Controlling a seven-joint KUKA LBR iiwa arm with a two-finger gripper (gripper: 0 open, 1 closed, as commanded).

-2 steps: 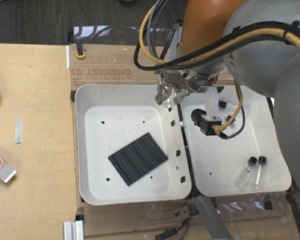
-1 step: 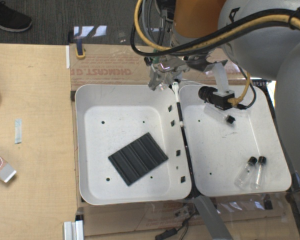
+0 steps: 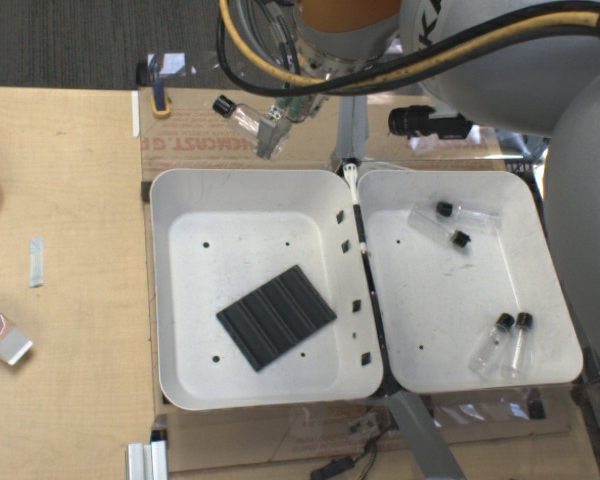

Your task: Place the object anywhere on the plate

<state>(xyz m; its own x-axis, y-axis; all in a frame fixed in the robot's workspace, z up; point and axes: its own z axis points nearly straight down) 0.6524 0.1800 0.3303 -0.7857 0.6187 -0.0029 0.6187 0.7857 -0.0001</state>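
Grey arm (image 3: 520,58) overhead, vial (image 3: 238,116) carried beyond the bins.
Its gripper (image 3: 275,128) hangs past the left bin's (image 3: 165,268) far rim, clenched on the clear, black-capped vial, whose long axis runs left-right with the cap pointing left. By my reading, the dark ribbed plate (image 3: 276,317) lies toward the bin's near edge, well apart from the gripper.

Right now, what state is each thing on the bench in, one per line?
Gripper: raised above the left bin's far edge, a clear vial with a black cap between its fingers.
Black ridged plate: flat in the left bin, nothing on it.
Four clear vials: lying on their sides in the right bin, capped.
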